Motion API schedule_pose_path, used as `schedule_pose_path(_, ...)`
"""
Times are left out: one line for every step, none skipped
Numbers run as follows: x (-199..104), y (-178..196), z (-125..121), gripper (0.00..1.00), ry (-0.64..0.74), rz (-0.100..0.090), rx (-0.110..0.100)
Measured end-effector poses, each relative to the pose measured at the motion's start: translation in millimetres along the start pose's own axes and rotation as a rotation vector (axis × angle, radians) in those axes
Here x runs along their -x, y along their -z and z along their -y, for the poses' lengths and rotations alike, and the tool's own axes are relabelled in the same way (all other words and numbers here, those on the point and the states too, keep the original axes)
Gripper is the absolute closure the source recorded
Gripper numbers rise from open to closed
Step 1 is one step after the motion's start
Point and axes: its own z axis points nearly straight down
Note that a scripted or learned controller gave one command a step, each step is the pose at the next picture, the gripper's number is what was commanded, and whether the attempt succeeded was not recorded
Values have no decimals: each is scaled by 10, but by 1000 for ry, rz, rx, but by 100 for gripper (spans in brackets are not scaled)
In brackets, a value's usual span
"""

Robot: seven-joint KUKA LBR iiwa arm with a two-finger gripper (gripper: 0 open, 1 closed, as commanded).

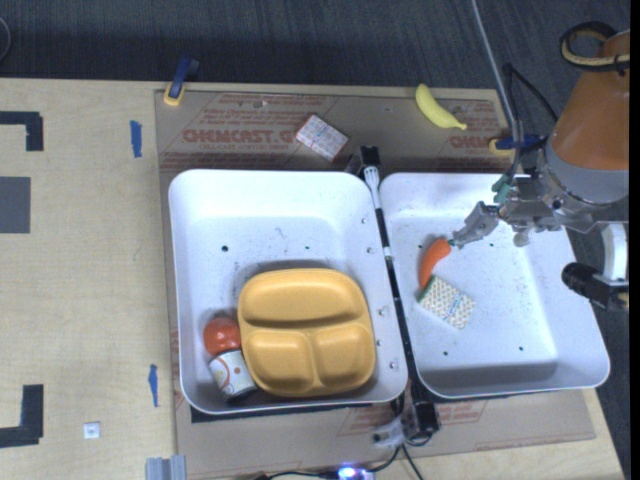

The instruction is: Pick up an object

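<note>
Yellow tray [305,330] sits at left bin's [200,208] front edge. You see the tool [462,238] over the right bin [560,358], touching the carrot [434,259]; finger state: cannot tell.

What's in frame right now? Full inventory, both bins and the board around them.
white bins: 2, white, side by side on the board
divided tray: 1, yellow, left bin, near side
small bottle: 1, orange and white, left bin, beside the tray
carrot toy: 1, orange, right bin
patterned packet: 1, white, right bin, just below the carrot
banana: 1, yellow, board behind right bin
small card: 1, white, board behind left bin
gripper: 1, grey, over right bin by the carrot
</note>
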Motion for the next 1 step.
schedule_pose_path(-26,-1492,151,0,-1,2,5)
